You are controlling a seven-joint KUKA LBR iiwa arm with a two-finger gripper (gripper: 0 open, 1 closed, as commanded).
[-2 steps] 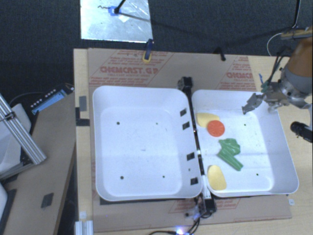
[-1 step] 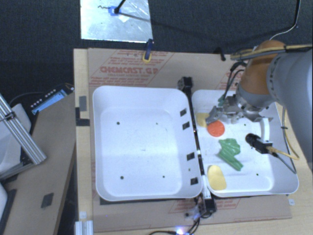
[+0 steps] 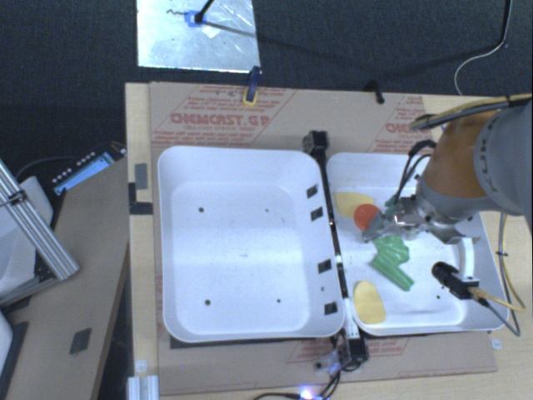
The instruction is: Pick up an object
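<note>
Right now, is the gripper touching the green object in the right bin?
Cannot tell. In the camera view the gripper sits right at the upper end of the green object, beside the red ball, but no plain contact or gap shows.

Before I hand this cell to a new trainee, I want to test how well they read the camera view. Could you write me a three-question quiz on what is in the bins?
1. True or false: the green object lies in the left bin.
2. Which thing lies nearest the gripper?
A. the red ball
B. the yellow piece at the right bin's near edge
C. the black clips on the divider
3. Fill in: besides the red and green objects, the right bin holds ___ yellow pieces.

Key
1. False: it lies in the right bin, just below the gripper.
2. A
3. Two: one beside the red ball, one at the near edge.
</note>
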